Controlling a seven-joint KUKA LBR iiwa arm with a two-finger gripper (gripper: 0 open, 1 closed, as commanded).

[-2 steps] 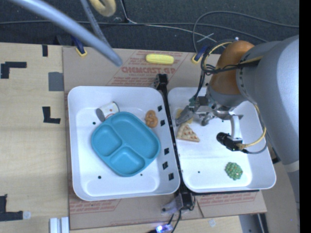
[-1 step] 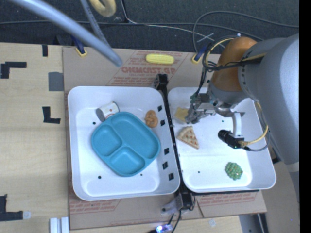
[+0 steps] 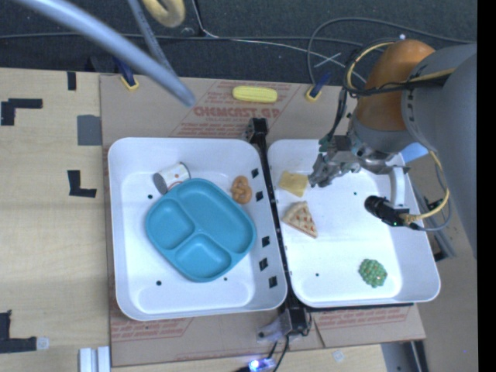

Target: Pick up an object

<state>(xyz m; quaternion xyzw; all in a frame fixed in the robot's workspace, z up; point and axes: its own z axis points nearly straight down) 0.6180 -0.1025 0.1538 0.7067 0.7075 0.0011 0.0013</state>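
My pincer (image 3: 319, 178) hangs over the upper left part of the right bin (image 3: 403, 285), its dark fingers pointing down and to the left, and I cannot tell whether they stand wide or narrow, since they blur into one dark mass from this height. Just to the left of my fingertips lies a pale yellow cheese-like block (image 3: 293, 183), nearly touching them but not between them as far as I can see; its longer side runs roughly left to right. Below and a little left of my pincer sits a pizza-like wedge (image 3: 301, 219), its long axis slanting, with the narrow tip toward the upper left and the broad crust end toward the lower right. Well below and to the right rests a green knobbly ball (image 3: 373, 272). Across the divider to my left, the left bin (image 3: 128, 285) holds a blue sectioned tray (image 3: 199, 229), a small brown lump (image 3: 241, 190) and a white cup (image 3: 172, 177) lying on its side.
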